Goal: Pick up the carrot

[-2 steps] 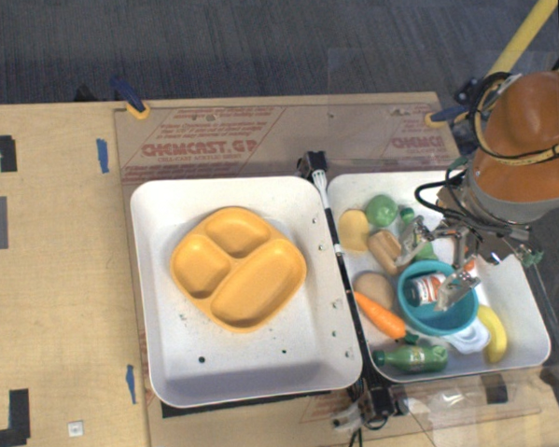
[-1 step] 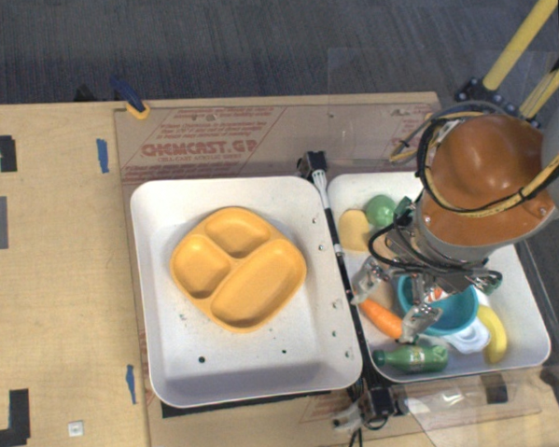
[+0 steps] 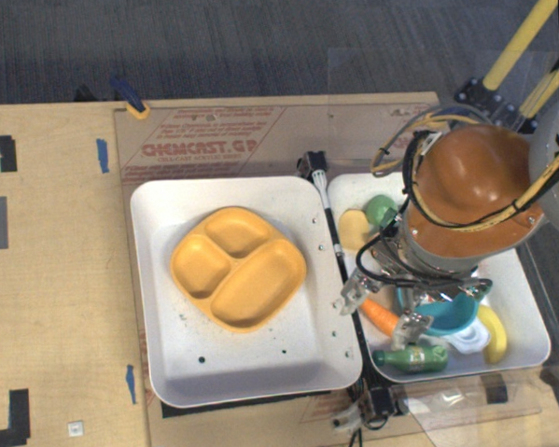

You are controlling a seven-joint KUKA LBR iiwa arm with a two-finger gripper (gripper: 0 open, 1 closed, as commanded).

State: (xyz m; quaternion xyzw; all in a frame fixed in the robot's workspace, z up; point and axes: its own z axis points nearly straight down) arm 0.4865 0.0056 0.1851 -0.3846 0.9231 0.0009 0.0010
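The carrot [image 3: 379, 318] is a small orange piece lying at the near left of the right bin [image 3: 538, 344]. My gripper [image 3: 382, 312] hangs low over it, under the grey arm with its orange band [image 3: 472, 191]. One metal finger [image 3: 351, 294] shows to the carrot's left and the other finger [image 3: 413, 326] to its right. The fingers stand apart, straddling the carrot, so the gripper looks open. Part of the carrot is hidden beneath the wrist.
A yellow divided plate [image 3: 239, 266] lies in the left bin [image 3: 164, 345]. Around the carrot are a green bottle [image 3: 412, 357], a teal cup [image 3: 445, 313], a banana [image 3: 494, 334], a green round piece [image 3: 382, 209] and a pale yellow piece [image 3: 353, 228].
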